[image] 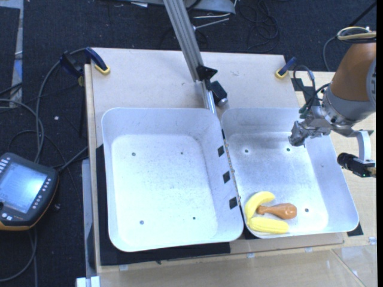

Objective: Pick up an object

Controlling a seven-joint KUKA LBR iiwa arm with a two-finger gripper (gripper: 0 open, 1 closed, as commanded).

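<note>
In the right bin (326, 166), near its front edge, lie a curved yellow banana (258, 201), a second yellow piece (267, 225) below it, and a brown drumstick-shaped toy (280, 210) between them. My gripper (298, 137) hangs over the far right part of that bin, well behind these objects and apart from them. Nothing shows between its fingertips. The grey arm with its orange band (353, 70) reaches in from the right.
The left bin (119, 130) lies beside the right one, sharing a middle rim with black clips (227, 175). A slanted metal pole (187, 34) rises from the bench's back. Yellow clamps (100, 69) sit at the bench corners. A handheld pendant (24, 190) lies on the floor at left.
</note>
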